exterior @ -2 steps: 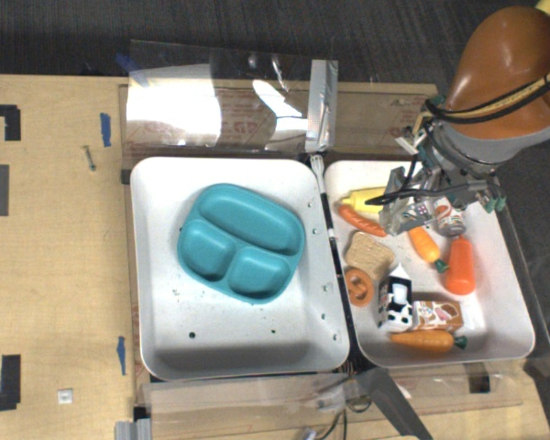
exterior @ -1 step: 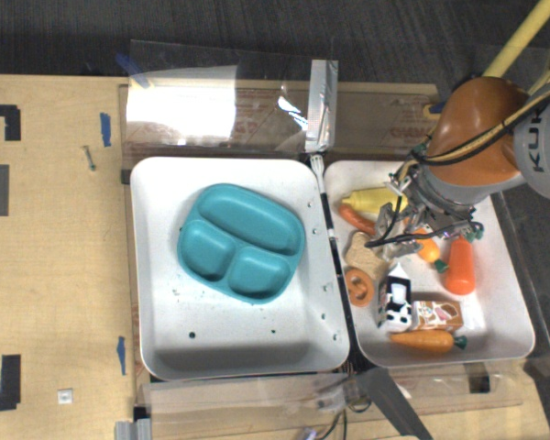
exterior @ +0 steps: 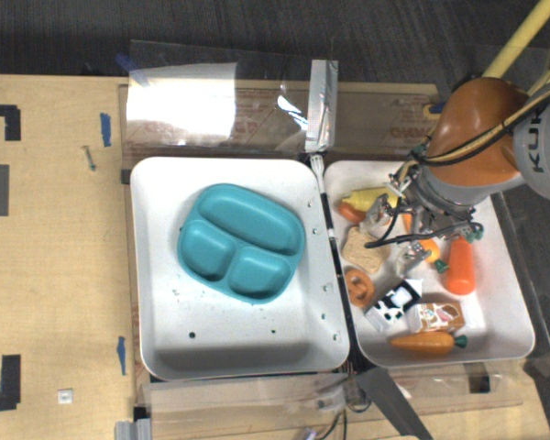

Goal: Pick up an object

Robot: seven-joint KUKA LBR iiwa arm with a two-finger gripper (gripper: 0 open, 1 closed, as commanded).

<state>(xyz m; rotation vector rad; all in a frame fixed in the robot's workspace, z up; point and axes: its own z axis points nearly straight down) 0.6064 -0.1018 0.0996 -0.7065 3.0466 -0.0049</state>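
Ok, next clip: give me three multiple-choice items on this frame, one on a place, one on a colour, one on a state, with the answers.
1. Where does the divided plate lie?
A. in the left bin
B. in the right bin
C. on the bench outside the bins

2. What colour is that plate?
A. red
B. teal
C. yellow

3. How does the plate sit?
A. on its edge against the bin wall
B. upside down
C. flat, its compartments facing up

Answers:
1. A: it rests alone on the floor of the left bin; the small toys and the gripper are over the right bin.
2. B: it is blue-green all over.
3. C: all three hollows show from above.
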